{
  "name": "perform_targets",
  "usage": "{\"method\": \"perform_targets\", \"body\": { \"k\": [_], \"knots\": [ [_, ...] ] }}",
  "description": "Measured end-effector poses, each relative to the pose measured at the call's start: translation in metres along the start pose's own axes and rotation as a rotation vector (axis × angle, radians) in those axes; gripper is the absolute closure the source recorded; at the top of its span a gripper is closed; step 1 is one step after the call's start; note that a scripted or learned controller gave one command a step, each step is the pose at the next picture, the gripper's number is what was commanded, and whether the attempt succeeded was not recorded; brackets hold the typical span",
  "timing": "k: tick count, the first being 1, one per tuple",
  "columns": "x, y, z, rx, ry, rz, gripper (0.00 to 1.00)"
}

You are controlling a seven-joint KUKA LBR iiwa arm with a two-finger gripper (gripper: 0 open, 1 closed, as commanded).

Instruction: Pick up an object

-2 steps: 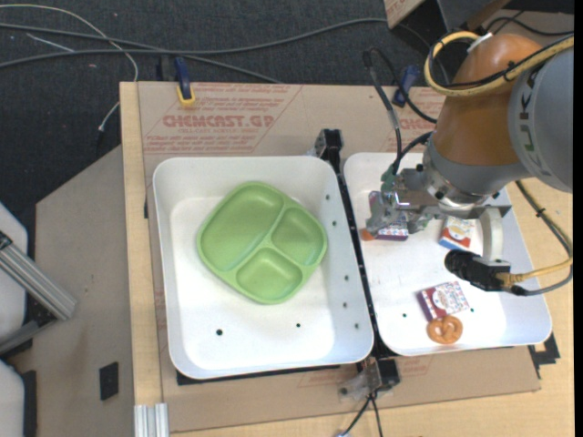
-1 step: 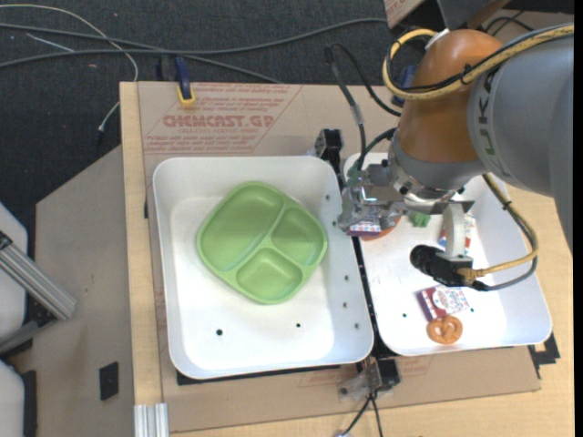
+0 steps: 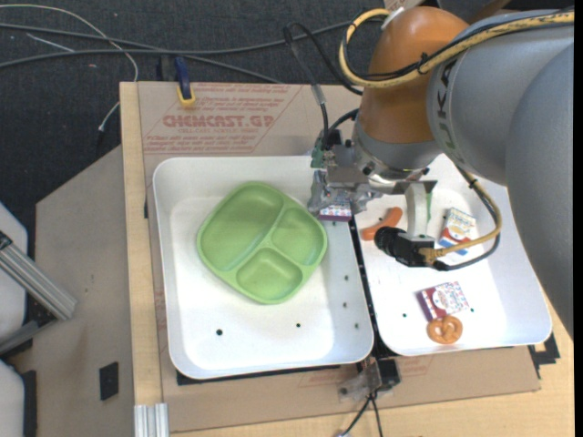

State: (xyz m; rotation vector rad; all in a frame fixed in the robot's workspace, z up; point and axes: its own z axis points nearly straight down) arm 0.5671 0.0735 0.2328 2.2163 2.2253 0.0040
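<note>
Pincer hangs low over the seam where the two bins meet, and from up here I can't tell if it's open or closed. Right under it is a small purple-and-white packet, at the right rim of the left bin — too small to call its long axis. Just beside it lies a glossy green plastic tray, rounded, with three compartments. The right bin has a stubby orange piece angled up-right, a pink packet and a pretzel-shaped ring.

Two bins, one green plate, one pretzel
</note>
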Motion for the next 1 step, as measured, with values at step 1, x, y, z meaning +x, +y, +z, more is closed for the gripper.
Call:
{"method": "perform_targets", "body": {
  "k": [1],
  "knots": [
    [0.0142,0.0000,0.0014,0.002,-0.001,0.003,1.00]
  ]
}}
